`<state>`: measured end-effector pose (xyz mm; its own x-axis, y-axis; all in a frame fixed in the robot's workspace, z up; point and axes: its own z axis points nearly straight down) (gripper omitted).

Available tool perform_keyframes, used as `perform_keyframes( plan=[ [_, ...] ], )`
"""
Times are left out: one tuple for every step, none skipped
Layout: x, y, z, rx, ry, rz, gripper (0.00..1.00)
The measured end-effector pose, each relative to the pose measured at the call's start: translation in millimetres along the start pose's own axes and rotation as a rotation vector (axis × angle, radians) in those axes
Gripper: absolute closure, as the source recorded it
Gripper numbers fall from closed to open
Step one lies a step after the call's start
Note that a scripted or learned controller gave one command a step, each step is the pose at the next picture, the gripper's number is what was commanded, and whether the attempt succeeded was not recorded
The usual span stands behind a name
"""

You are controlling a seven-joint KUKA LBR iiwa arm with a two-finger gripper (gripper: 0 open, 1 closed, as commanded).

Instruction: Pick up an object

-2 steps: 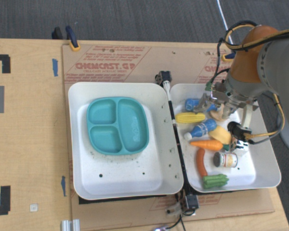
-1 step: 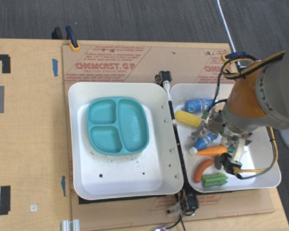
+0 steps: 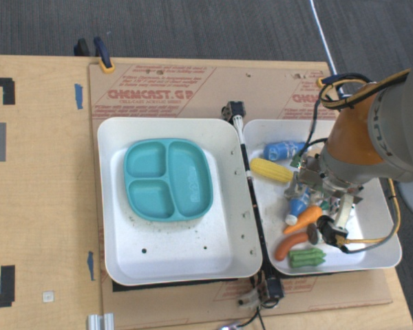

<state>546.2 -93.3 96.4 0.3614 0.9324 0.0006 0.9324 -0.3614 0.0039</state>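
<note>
Over the right bin (image 3: 378,253), jaws (image 3: 315,212) hang above the carrot (image 3: 304,219).

A teal divided plate (image 3: 169,179) lay in the left white bin (image 3: 117,253); both bins rested on printed cardboard (image 3: 151,91).

Corn cob (image 3: 271,170), blue bottle (image 3: 283,149), carrot (image 3: 303,220), sausage (image 3: 292,245), green block (image 3: 306,257): all in rt bin.

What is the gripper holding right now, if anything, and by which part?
It cannot be told. The gripper is down among the toys in the right bin, over the carrot, but no object shows between its fingers.
</note>
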Motion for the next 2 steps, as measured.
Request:
perform_keyframes(
  plan=[
    [-15,-65,-88,0.006,-0.001,0.18,1.0],
    [-51,-52,-38,0.007,0.001,-0.03,1.0]
  ],
)
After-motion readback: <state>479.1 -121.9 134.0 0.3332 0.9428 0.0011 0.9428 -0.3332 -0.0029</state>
